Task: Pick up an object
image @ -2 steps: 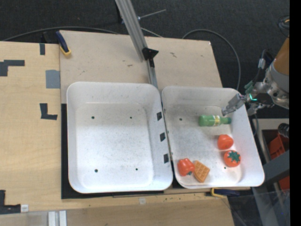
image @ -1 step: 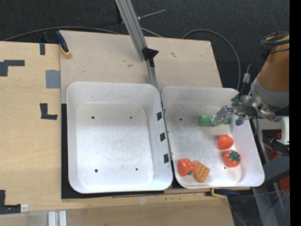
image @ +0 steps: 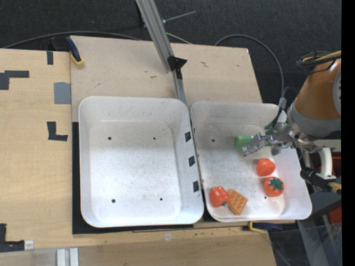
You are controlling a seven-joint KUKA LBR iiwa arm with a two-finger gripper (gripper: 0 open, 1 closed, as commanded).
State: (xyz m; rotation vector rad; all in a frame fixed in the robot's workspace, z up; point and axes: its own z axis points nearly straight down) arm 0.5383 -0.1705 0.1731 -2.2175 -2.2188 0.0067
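Lowest in the right-hand shallow white bin [image: 222, 115] lie a tan waffle-patterned toy biscuit [image: 237, 201] and, touching it on its left, a red toy pepper [image: 218, 195]. Just right of these sits a red toy tomato with a green stalk [image: 273, 186], and just above that a smaller red-orange round toy [image: 265, 166]. Further up, the two-finger gripper [image: 253, 147] reaches in from the right beside a green rounded toy [image: 242, 141]; whether its jaws are open or closed cannot be told. Alongside stands the left-hand white bin [image: 89, 148].
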